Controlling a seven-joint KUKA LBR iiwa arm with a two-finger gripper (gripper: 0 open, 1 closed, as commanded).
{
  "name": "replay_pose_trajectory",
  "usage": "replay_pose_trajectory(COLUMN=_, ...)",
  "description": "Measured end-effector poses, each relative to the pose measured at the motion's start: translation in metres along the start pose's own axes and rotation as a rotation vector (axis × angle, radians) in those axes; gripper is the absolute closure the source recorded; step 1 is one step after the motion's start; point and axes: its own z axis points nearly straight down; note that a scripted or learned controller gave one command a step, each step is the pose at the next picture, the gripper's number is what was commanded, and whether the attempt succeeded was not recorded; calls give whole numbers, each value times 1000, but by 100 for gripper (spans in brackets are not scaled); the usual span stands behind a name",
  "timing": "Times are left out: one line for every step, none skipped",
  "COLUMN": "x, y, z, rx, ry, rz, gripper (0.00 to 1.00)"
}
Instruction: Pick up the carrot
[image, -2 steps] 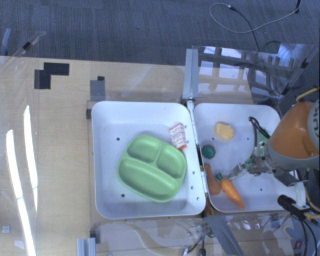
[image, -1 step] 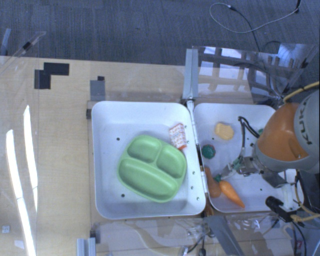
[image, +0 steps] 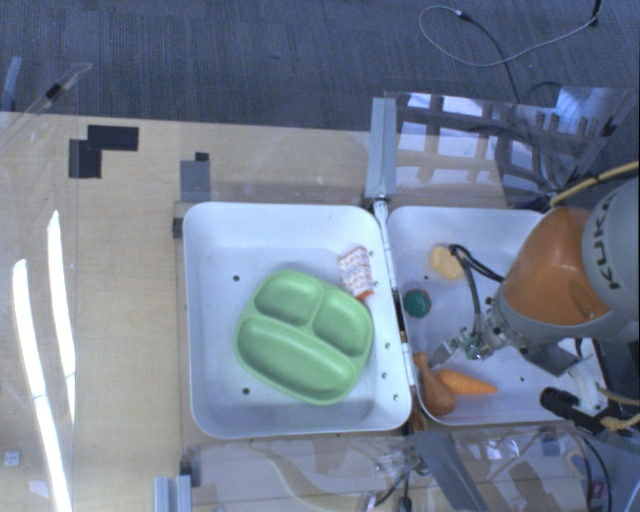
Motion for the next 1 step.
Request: replay_pose_trajectory(x=1, y=4, z=-10, rx=-4, ry=3, rz=-2, gripper=100)
